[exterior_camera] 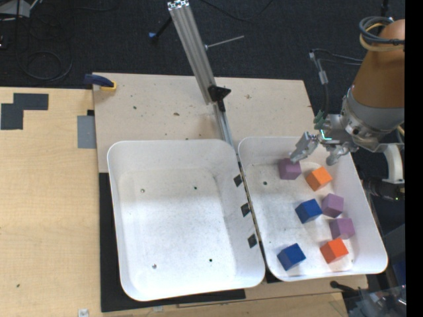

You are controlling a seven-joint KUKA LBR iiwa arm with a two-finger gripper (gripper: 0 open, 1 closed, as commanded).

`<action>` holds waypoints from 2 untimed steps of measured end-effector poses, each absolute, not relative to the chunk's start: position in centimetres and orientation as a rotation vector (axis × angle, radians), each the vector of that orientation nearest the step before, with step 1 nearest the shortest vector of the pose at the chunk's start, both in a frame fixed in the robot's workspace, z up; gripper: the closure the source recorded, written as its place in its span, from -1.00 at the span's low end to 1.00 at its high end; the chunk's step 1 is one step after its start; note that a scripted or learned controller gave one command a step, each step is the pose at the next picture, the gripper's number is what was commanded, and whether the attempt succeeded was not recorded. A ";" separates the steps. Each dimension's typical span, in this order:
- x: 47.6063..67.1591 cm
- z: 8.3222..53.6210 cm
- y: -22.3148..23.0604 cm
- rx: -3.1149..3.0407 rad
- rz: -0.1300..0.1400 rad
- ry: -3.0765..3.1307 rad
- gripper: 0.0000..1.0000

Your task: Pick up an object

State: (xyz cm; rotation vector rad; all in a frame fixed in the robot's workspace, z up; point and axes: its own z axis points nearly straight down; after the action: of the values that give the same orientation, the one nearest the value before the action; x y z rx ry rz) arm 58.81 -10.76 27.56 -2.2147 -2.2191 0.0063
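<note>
1. So my pincer (320, 149) is hanging over the far end of the right bin (370, 256), coming in from the right side of the view. Fingers are spread wide with nothing between them.
2. One finger (301, 148) points down toward the purple block (289, 169) at the far end of that bin. It looks close to it, maybe just above, but I can't tell if it's actually touching.
3. My other finger (336, 154) sits up above the orange block (319, 177), which is just to the right of that purple one.
4. The rest of the stuff in the right bin: a blue block (308, 211) about mid-bin, with a second purple block (332, 205) right beside it, looks like they're touching or nearly.
5. Below those there's a third purple block (342, 228), and just under it a red-orange block (334, 250) near the front right corner.
6. Another blue block (291, 256) sits near the front of the bin, off to the left of the red-orange one.
7. The left bin (132, 177) sits right alongside, sharing the middle edge with the right one.
8. A slanted aluminium rail (195, 51) runs from the back down to where the two bins meet.
</note>
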 end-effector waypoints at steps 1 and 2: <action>58.9 27.8 -10.9 -2.220 0.002 -2.219 -1.00; 58.6 23.3 -10.4 -2.219 0.008 -2.215 -1.00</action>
State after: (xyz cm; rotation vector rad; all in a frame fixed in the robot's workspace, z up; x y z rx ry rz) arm 58.61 -10.40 23.33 -2.2188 -2.2150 0.0076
